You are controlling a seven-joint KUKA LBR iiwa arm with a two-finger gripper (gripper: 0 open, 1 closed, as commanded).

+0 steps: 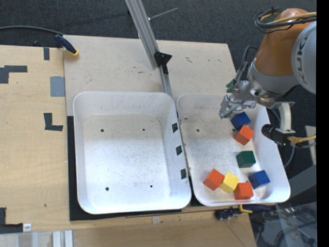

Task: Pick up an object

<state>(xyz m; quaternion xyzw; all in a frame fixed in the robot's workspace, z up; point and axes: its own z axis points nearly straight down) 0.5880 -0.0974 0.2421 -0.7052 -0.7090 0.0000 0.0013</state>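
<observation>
At the far left of the frame lies a light wooden board [25, 138] with a few grey tape bits on it. Near the upper left, a black cable with a blue and yellow end [67, 44] rests on the bench [113, 60].

Next comes the left bin [85, 107]. It is white with small dark dots on its floor.

A grey metal bar [140, 19] runs down from the top middle of the frame and ends at the strip between the two bins.

The right bin [198, 112] sits just beside the left one. It holds all the blocks. Low in this bin, an orange block [213, 179], a yellow block [230, 181] and a second orange block [243, 190] sit close in a row, touching or nearly so. A blue block [259, 178] is just right of them. A green block [246, 158] sits a bit higher up. Above that, another orange block [244, 134] touches a second blue block [239, 120].

The gripper [229, 109] hangs at the upper right part of the right bin, just up and left of that top blue block. Whether its fingers are apart or closed cannot be told. No block is seen between them.

The grey arm with its orange band [280, 45] fills the upper right of the frame.
</observation>
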